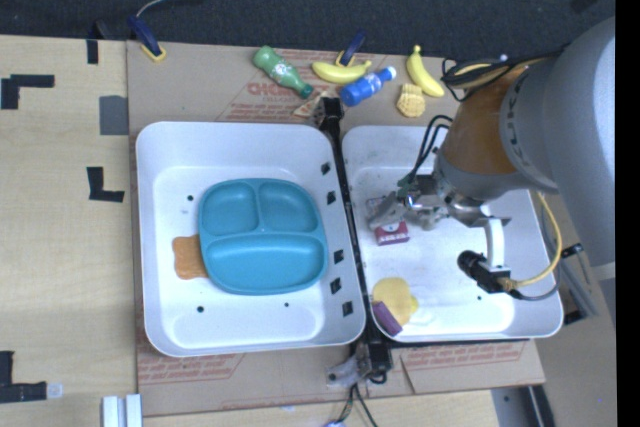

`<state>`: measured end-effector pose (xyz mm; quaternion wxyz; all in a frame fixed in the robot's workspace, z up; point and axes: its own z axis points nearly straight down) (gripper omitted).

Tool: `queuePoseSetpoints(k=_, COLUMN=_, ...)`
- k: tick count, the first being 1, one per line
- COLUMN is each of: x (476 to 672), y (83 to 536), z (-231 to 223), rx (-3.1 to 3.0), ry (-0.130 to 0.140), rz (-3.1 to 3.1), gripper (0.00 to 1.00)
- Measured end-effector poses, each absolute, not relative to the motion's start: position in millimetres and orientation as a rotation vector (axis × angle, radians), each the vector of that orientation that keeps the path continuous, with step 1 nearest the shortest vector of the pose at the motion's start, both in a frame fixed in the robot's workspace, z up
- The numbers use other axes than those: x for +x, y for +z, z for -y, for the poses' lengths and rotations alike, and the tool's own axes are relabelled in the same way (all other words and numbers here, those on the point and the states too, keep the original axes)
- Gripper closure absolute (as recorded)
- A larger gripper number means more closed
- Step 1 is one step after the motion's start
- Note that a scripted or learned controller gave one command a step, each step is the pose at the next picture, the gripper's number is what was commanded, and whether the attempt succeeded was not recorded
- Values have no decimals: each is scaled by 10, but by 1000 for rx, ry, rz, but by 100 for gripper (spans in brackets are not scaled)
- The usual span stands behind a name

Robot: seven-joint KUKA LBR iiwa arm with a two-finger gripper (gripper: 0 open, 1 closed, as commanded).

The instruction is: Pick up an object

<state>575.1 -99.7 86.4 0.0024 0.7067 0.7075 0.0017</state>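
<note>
Camera view, as we record it: claw (385,208) low in the right bin (520,320), fingers spread and holding nothing, just above a small red packet (392,233) on the bin floor. Nearer than the packet, we list a yellow-and-purple item (392,301). Left bin (160,245): blue divided plate (262,236).

The arm (575,110) is a fat, rounded grey tube with an orange band (478,130) just left of the grey. Left of the band sits a metal gripper (392,204). Black and yellow cables (545,245) loop below the band.
</note>
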Motion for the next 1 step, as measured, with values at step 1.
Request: queuePoseSetpoints(k=1, x=5749, y=958, z=1002, rx=2217, ry=4, rz=-2219, gripper=100)
